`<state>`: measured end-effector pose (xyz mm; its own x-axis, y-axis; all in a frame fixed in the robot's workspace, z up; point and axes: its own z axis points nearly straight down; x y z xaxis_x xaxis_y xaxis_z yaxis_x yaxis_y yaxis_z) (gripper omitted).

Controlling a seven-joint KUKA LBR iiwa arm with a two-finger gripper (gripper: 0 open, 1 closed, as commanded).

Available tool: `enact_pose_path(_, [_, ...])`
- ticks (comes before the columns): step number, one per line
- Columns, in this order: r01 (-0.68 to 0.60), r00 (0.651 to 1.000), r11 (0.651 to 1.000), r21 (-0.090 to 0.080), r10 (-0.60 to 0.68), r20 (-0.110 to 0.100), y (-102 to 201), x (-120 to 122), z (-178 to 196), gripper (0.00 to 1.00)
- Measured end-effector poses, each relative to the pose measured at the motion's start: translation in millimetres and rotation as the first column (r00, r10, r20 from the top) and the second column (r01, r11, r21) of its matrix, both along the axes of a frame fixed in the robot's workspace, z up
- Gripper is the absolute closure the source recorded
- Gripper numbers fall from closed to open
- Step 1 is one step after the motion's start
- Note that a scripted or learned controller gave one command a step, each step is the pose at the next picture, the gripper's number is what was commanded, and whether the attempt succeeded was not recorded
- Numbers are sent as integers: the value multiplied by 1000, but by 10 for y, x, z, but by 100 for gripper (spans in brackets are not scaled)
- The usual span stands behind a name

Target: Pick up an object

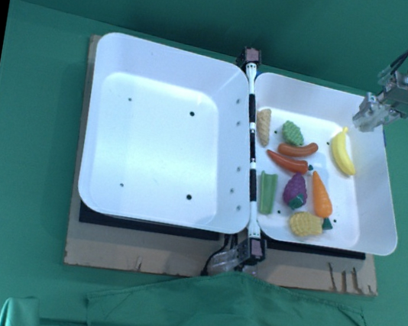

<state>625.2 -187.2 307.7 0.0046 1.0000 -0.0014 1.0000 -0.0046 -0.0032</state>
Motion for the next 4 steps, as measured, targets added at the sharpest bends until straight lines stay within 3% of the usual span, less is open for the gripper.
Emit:
enact_pose_path(1, [-4,1000,1000,-5,4,21,5,353,1045,100])
enact_pose_path(2, [1,1000,1000,-6,-1,16,-6,339,1131,100])
enact_pose_path(4, [6,1000,1000,-14,-6,29,-22,343,1418,100])
